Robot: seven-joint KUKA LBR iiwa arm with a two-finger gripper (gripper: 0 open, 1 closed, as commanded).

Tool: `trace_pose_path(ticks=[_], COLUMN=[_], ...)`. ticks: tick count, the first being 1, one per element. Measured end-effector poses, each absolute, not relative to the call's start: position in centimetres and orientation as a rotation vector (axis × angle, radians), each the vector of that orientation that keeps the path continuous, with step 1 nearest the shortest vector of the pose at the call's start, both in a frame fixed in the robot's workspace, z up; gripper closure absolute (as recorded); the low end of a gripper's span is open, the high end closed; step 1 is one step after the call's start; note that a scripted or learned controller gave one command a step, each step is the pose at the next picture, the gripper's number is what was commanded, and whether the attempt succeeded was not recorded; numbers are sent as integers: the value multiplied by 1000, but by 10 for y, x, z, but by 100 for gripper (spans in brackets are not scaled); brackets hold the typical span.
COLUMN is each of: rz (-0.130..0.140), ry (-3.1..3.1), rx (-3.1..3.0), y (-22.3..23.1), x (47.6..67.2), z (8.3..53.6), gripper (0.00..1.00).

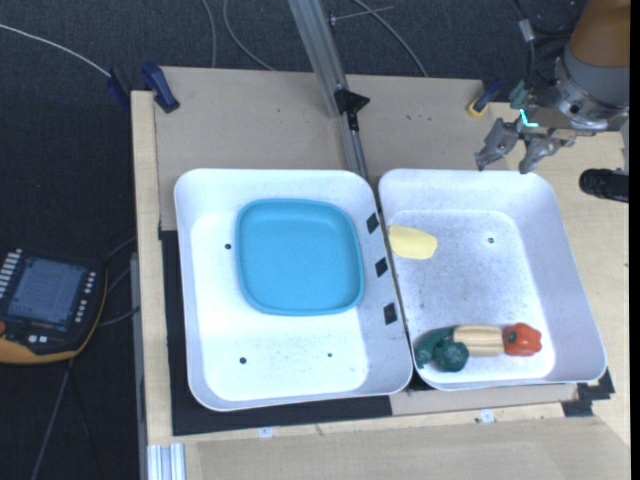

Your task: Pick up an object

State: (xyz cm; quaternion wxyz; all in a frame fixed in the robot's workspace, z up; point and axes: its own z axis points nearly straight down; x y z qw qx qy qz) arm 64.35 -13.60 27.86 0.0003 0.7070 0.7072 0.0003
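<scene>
So from the overhead camera, here's me: my gripper (512, 153) is hanging over the bare bench top, just past the far rim of the right bin (565, 268). My two fingers (492, 154) are spread apart with nothing between them, pointing down toward the bench.

Everything I could grab sits nearer the camera than my jaws. Closest is the yellow piece (412, 242), down and off to the left of me in this view, tucked against that bin's left wall. Well beyond that, in the bin's near end, three things line up in a row: a dark green lump (443, 352) furthest left, a tan stick-shaped thing (479, 340) touching it in the middle, and a red tomato-looking thing (522, 339) at the right end, almost straight below me in the picture. All are well apart from my fingers.

Further left across the divide is the left bin (205, 298), holding a blue square plate (299, 256). A metal post (322, 43) slants up between the bins, left of me.
</scene>
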Motion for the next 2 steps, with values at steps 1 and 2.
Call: trace_pose_path(ticks=[1, 2], rz=[1, -3], ry=[2221, 2223], rx=[2221, 2224], y=[-136, -141], x=[643, 635], z=[279, 229], gripper=[0, 0])
